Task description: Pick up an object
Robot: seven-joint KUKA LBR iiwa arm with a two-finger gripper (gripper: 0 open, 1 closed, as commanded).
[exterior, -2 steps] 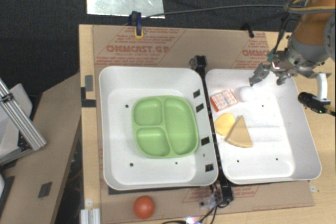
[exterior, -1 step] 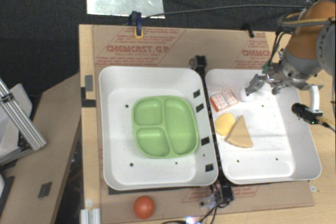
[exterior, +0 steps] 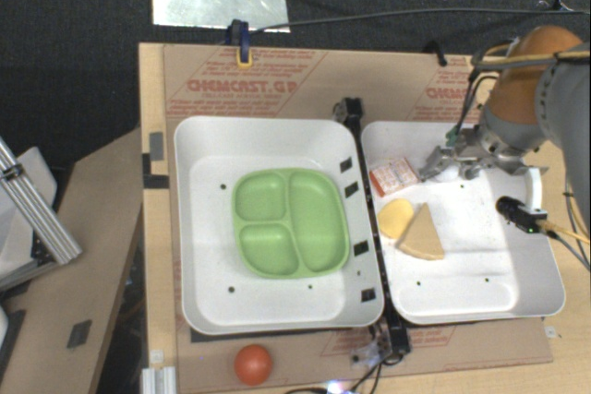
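While end effector (exterior: pixel 450 163) hovers (grip state unclear), small packet (exterior: pixel 392 174) lies just beside, leftward.

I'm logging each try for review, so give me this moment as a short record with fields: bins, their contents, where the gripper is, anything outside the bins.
left bin: holds a green tray with three compartments
right bin: holds a red-and-white packet, a yellow round piece and a tan wedge
round piece and wedge: side by side, touching
gripper: over the right bin's far part, right of the packet
held item: none seen
outside bins: orange ball on the bench, in front of the left bin
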